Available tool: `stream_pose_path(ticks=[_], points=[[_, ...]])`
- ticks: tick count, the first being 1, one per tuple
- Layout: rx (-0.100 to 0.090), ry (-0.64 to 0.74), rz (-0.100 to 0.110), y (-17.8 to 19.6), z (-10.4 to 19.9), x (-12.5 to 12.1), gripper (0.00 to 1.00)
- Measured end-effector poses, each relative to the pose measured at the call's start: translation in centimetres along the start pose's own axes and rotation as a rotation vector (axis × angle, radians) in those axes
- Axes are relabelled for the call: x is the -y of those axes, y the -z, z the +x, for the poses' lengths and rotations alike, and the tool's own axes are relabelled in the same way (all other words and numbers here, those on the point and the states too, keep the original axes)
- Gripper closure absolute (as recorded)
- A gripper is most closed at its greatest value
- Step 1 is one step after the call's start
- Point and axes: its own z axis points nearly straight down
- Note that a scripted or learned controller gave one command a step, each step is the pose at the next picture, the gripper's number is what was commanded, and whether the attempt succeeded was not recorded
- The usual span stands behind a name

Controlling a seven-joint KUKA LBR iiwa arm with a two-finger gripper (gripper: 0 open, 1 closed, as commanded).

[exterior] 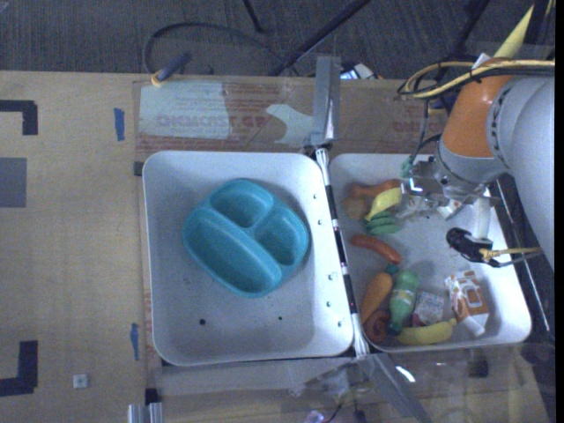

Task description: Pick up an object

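The arm (520, 122) runs off the right edge; its claw (429, 203) fingers are too blurred to read

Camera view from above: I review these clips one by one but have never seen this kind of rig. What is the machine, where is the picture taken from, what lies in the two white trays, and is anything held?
One camera looks down at a slant on a bench. The grey machine with the orange band is a robot arm reaching in from the picture's right. Its hand is low over the right bin, next to a cluster of toy food at the back.

The left bin holds a teal divided plate. The right bin holds toy food: a yellow piece on something green, a red sausage, a carrot, a green bottle, a banana and a small carton.

Whether the hand grips anything cannot be made out here.
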Motion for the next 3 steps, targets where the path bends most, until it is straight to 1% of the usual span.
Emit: stream_pose_path(ticks=[1,2,3], points=[[-0.008,0.009,-0.012,-0.3,0.9,-0.3,0.0],[-0.008,0.094,-0.018,-0.7,-0.1,11.5,0.0],[-0.007,0.091,-0.023,0.4,-0.1,11.3,1.0]])
